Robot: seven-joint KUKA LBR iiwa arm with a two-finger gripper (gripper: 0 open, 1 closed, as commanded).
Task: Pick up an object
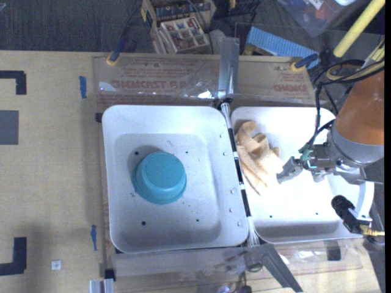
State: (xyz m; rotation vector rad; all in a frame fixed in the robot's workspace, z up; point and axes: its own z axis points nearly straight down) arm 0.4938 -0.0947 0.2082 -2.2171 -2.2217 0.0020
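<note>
Two shallow white plastic bins sit side by side on the bench, and the grey arm with its orange band [361, 112] reaches in from the right over the right bin [305, 215]. Its two-finger gripper [289, 170] hangs low inside that bin, pointing left, with its tip just beside the right edge of a pale tan, lumpy wooden-looking object [255, 154] that lies against the bin's left wall. From where I stand I cannot tell how the tool is set, and nothing visibly sits within it; the tan object rests on the bin floor. In the left bin [122, 224] a round teal plastic bowl [159, 176] sits upside down, a little left of the middle, well apart from the arm. Behind both bins a strip of brown cardboard with red lettering [153, 84] lies flat along the bench, and a metal divider [228, 72] rises between the bins at the back
</note>
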